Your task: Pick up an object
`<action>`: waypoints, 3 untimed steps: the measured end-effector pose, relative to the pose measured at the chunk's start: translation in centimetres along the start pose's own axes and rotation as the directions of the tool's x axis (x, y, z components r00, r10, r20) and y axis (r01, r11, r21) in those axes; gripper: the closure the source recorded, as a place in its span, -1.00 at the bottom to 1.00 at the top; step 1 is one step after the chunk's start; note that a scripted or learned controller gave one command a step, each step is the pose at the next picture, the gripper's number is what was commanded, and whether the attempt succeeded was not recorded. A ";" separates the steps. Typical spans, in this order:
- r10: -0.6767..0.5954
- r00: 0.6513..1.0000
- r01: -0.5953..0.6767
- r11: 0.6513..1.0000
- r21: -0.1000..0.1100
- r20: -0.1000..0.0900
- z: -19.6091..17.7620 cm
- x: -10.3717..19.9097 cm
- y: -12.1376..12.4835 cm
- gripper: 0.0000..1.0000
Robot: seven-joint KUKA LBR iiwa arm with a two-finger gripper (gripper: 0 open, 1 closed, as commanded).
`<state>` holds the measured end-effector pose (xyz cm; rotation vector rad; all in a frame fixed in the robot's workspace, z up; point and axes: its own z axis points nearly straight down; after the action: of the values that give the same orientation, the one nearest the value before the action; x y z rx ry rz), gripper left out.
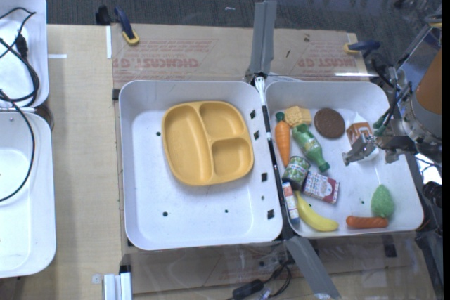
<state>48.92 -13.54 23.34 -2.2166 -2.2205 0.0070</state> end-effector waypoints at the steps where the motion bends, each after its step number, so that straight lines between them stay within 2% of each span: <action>1: 0.009 1.000 -0.009 1.000 -0.017 0.000 12.1 -2.0 8.0 -1.00; 2: 0.034 0.999 -0.034 0.999 -0.013 0.002 13.8 -0.3 14.6 -1.00; 3: 0.032 0.999 -0.032 0.999 -0.001 0.001 10.7 1.5 11.3 -1.00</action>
<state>60.20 -11.99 12.60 -2.2529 -2.1860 0.0064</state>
